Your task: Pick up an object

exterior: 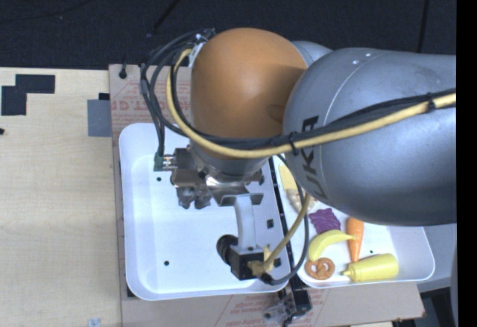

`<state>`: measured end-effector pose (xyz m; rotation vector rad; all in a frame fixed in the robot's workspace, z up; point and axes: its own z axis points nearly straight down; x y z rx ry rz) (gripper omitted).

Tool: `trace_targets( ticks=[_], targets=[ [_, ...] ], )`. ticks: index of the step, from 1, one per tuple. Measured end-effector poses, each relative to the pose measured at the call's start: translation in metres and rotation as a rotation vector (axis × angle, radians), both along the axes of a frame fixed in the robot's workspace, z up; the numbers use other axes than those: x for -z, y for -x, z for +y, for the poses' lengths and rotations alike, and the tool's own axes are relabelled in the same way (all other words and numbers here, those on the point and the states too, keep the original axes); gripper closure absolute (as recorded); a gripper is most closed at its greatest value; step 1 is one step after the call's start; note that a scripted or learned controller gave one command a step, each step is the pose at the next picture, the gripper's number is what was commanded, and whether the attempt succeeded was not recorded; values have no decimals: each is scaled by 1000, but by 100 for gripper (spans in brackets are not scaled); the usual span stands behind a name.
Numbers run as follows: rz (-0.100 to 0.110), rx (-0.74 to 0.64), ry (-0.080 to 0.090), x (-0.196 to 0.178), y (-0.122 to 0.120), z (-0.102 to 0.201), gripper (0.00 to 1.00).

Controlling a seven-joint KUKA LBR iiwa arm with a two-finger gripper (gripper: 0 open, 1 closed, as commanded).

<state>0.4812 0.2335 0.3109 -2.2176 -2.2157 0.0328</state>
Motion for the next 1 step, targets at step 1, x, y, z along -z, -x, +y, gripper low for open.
trace_targets(
  ticks=[1],
  targets=[
    [-34,-4,-16,-202,-45,4,100]
  ],
)
